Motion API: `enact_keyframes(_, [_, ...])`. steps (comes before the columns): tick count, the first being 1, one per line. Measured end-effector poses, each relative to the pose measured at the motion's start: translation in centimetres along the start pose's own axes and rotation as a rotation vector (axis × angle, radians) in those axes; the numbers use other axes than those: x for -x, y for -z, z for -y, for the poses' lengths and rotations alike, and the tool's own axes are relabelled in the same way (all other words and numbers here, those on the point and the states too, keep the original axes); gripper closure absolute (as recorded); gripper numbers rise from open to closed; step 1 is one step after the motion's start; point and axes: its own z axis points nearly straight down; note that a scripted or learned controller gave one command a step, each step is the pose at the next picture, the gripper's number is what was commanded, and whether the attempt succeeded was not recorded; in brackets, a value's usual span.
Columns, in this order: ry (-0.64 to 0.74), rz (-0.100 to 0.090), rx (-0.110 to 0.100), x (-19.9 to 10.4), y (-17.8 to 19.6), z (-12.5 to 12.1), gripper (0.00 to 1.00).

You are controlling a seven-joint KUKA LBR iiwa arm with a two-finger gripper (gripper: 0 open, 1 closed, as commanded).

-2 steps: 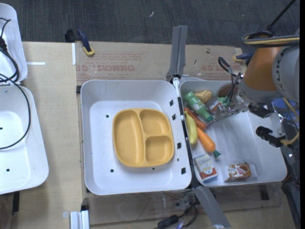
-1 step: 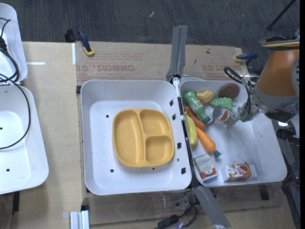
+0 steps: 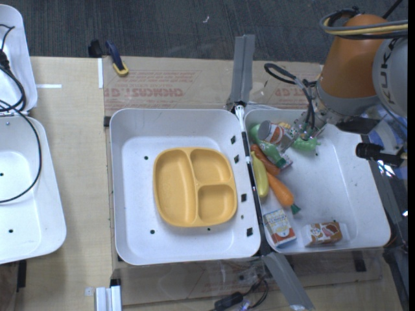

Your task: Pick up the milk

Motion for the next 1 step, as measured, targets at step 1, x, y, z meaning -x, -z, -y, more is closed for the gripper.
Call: enact_keyframes(1, [-0.001, 0.0, 0.0, 0.02, -0.01, 0.03, 0.0])
